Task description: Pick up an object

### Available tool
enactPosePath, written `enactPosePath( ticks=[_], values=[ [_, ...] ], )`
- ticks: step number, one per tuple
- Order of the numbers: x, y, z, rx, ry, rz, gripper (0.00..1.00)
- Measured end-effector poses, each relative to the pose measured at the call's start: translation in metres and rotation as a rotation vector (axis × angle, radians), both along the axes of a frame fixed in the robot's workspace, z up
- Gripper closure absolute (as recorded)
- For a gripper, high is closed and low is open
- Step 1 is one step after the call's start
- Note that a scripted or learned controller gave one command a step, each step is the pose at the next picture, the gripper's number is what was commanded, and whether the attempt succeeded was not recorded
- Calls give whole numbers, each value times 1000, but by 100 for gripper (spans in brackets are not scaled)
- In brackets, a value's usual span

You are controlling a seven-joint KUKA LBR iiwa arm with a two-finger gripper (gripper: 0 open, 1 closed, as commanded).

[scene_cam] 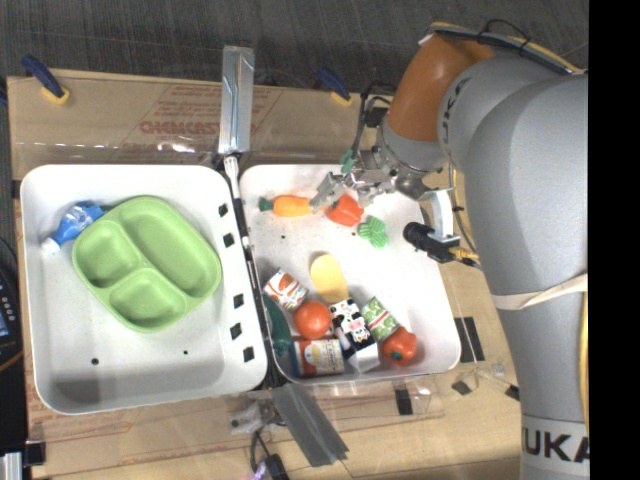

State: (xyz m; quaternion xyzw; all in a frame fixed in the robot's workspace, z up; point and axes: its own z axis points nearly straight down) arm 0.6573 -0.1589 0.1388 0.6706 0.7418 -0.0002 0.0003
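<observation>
My gripper (342, 196) hangs low over the back of the right bin (440, 278), its fingers spread open. A small red-orange pepper-like toy (346, 211) lies just under the fingertips, touching or nearly touching them, still on the bin floor. An orange carrot toy (290, 206) rests just to its left, and a green leafy toy (373, 232) sits to its lower right. Nothing is lifted between the fingers.
Further forward in the right bin lie a yellow toy (328, 275), a tomato (312, 320), small printed cartons (350, 326) and a red pepper (400, 346). The left bin (60, 368) holds a green divided plate (148, 260) and a blue item (74, 220). A metal divider (236, 98) stands between the bins.
</observation>
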Motion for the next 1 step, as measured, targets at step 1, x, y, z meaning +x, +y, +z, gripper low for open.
enactPosePath(
  ticks=[1],
  values=[
    [0, -25, -46, 0, 1, 45, 0]
  ],
)
